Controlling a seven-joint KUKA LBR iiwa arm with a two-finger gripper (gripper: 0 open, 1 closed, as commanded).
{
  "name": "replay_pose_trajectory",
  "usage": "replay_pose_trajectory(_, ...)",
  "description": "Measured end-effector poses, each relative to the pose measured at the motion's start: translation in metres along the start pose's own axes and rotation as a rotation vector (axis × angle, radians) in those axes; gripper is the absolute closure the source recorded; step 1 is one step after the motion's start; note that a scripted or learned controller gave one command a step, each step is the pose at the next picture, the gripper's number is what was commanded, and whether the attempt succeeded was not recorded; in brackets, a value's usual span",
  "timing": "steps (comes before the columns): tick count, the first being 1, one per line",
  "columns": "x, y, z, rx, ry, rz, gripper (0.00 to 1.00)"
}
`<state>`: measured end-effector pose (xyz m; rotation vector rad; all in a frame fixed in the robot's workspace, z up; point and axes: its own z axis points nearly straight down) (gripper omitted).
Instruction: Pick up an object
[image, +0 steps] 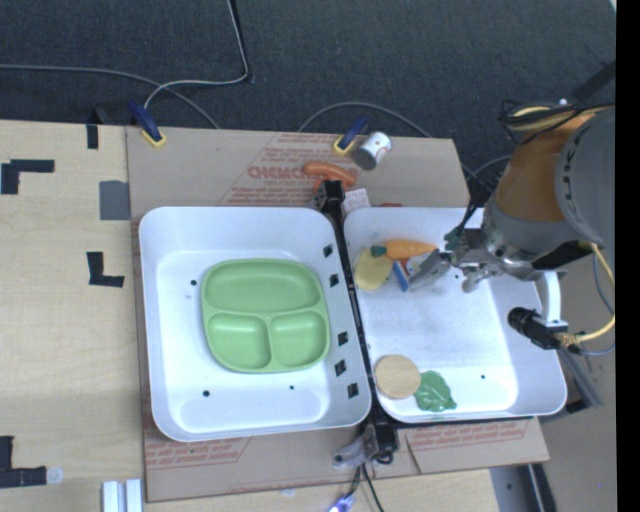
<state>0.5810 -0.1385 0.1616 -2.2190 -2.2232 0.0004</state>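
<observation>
Several objs in right bin (520, 395), nearest to gripper (436, 268): orange carrot-like piece (408, 247), just beyond fingertips, up and slightly left of them, long axis roughly left-right, almost level. Blue piece (400, 276) just left of tips, yellow pear-like obj (371, 270) further left, touching blue one it seems. Tan round disc (397, 376) and green leafy piece (434, 392) well below fingers, near bin's front wall. Fingers: seem spread a bit, nothing between, but blurred, cannot tell for sure. Carrot: smooth, tapered, small.
</observation>
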Motion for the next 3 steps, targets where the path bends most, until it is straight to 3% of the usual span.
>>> replay_pose_trajectory(1, 0.034, 0.055, 0.054, 0.000, 0.000, 0.000, 0.00)
replay_pose_trajectory(2, 0.033, 0.089, 0.071, 0.001, -0.005, 0.002, 0.00)
replay_pose_trajectory(3, 0.032, 0.088, 0.060, 0.008, -0.007, 0.003, 1.00)
